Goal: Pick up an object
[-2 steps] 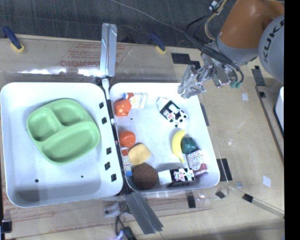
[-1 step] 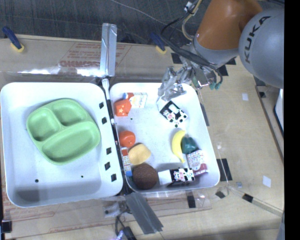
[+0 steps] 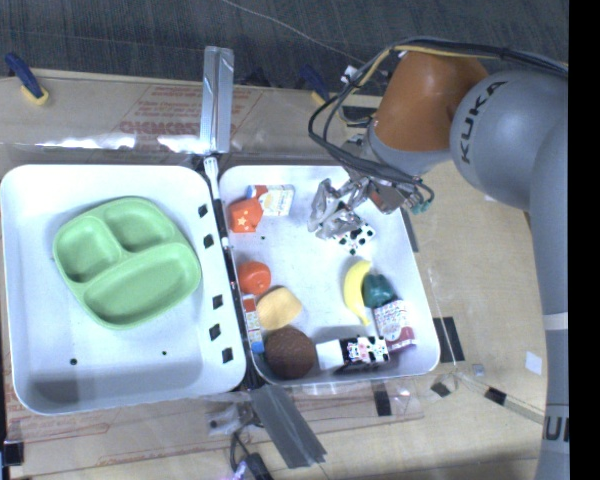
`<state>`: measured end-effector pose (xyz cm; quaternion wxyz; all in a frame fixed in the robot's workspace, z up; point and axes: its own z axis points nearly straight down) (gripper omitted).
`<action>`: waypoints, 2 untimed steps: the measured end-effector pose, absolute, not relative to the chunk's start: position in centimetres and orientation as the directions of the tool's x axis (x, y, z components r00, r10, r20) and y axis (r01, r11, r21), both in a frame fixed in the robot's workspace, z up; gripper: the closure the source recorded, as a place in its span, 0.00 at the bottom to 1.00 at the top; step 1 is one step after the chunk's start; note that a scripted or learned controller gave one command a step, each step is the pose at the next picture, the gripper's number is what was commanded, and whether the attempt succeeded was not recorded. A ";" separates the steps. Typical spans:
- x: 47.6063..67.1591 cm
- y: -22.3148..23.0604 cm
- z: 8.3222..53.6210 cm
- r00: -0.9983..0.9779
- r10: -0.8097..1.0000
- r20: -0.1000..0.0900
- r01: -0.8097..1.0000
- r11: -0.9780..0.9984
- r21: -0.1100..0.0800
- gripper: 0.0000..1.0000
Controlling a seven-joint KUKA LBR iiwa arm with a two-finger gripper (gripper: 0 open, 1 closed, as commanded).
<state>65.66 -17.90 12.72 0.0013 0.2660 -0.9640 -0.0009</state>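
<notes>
Brown paper covers the counter [image 3: 480, 298], which carries two shallow white bins side by side. Nearest the camera, along the right bin's [image 3: 420, 298] front wall, sit a dark brown ball [image 3: 289, 353], a small cow-patterned carton [image 3: 365, 351] and a red-labelled bottle [image 3: 392, 320] with a teal cap. Just behind them lie a yellow bun-shaped piece [image 3: 278, 308], an orange ball [image 3: 254, 276] and a banana [image 3: 356, 286]. The left bin [image 3: 20, 268] holds a green divided plate [image 3: 127, 260]. Farther back in the right bin, an orange-red block [image 3: 245, 215] and a small white packet [image 3: 276, 200] rest near the far wall. The pincer [image 3: 336, 214] hangs low over a black-and-white spotted object [image 3: 358, 236] beside the banana; whether it is open or closed, I cannot tell.
</notes>
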 end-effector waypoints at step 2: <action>65.9 -20.9 11.0 -0.166 -0.986 -0.001 -0.986 0.166 -0.008 1.00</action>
